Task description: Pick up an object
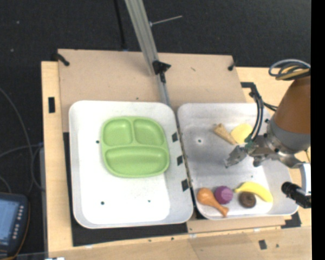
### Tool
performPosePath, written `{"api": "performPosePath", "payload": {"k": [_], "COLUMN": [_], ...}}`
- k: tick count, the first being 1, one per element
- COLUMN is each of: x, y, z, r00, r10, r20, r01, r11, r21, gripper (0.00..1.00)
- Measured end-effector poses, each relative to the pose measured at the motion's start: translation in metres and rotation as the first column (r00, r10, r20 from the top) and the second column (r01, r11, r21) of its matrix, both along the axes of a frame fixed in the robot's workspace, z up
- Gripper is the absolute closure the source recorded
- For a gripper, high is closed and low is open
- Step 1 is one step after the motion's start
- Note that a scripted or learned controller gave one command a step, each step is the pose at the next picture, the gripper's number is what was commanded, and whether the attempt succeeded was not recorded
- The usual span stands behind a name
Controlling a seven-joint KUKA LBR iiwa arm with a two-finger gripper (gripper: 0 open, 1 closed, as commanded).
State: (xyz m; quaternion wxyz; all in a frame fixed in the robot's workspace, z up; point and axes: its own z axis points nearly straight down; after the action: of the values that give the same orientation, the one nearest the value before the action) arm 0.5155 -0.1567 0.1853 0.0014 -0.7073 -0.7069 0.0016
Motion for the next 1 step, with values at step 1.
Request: {"api": "performPosePath", "payload": {"k": [1], "x": [0.0006], "y": [0.0008], "z": [-0.0424], "r00": [1.0], "r10": [-0.001], "r20": [0.001], "r01": [0.001], "r11": [1.0], "r21": [0.0], "gripper": [0.0]}}
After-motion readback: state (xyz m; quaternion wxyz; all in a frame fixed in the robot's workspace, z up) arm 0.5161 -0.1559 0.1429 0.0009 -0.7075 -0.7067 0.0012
